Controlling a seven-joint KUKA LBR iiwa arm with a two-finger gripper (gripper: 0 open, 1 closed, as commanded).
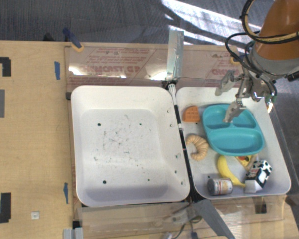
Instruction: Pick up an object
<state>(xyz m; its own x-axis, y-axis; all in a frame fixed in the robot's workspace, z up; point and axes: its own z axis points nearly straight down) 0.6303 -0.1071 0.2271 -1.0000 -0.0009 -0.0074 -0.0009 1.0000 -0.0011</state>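
My gripper (229, 99) hangs over the far rim of a teal divided plate (232, 133) in the right bin (281, 183). It is open, with nothing between its fingers; the lower fingertip (233, 111) sits just above the plate's back compartment. Around the plate lie an orange waffle-like piece (191, 114) to its left and a tan croissant (198, 146) at its lower left. A yellow banana (227, 169), a small can (220, 185) and a black-and-white cow toy (259, 174) lie along the near side.
The left bin (124, 143) is bare white with faint scuffs. A raised divider (182, 143) separates the two bins. A small red and yellow item (244, 159) peeks out beneath the plate's near edge. The arm with its cables (276, 29) enters from the upper right.
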